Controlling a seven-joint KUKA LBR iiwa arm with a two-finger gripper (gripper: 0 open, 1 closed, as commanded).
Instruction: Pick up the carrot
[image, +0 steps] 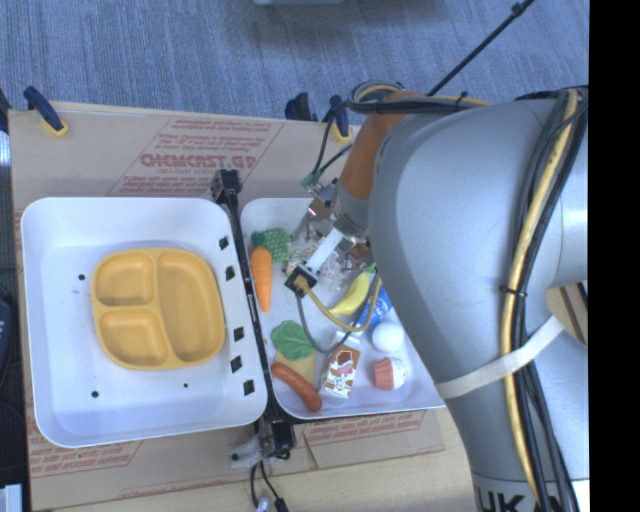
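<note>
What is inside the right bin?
Right bin: carrot, broccoli, banana, leaf, sausage, carton, egg. The arm covers its far side.

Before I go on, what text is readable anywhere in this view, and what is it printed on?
"CHEMCAST GP", large red letters on the cardboard sheet under the bins; the smaller red lines around it are too blurred to read.
"UK", part of a cut-off word at the arm's base.
The small carton carries print too small to read.

Orange tapered plastic carrot (261, 277) beside yellow three-compartment plastic plate (157, 306); white shallow bins (45, 330); grey arm, orange band (362, 150).
</note>
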